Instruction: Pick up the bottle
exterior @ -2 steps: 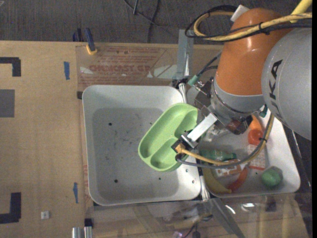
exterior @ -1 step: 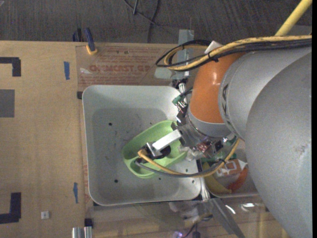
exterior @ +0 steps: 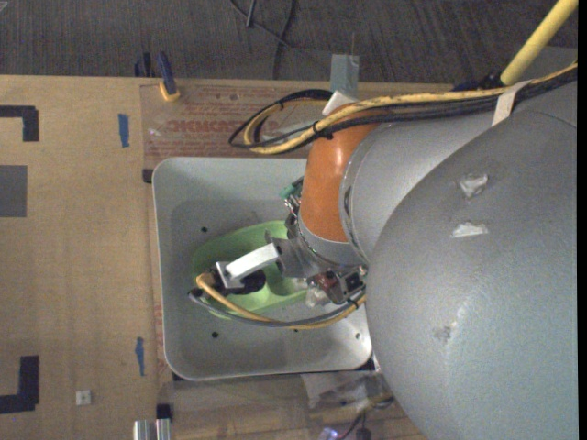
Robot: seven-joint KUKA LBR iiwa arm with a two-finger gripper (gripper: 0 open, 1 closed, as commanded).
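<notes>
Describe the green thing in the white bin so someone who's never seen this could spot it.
Find the white bin on the wooden bench, under the arm's orange band. On its floor lies a pale green rounded object, partly covered by the wrist. Nothing else lying in the bin is green.

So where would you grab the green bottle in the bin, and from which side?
Hard to settle: the arm covers most of the green bottle. What shows is a broad, rounded body lying low in the white bin; no neck or cap can be made out. Probably come straight down and close across the body's narrower width, since the bin's walls hinder a side approach.
</notes>
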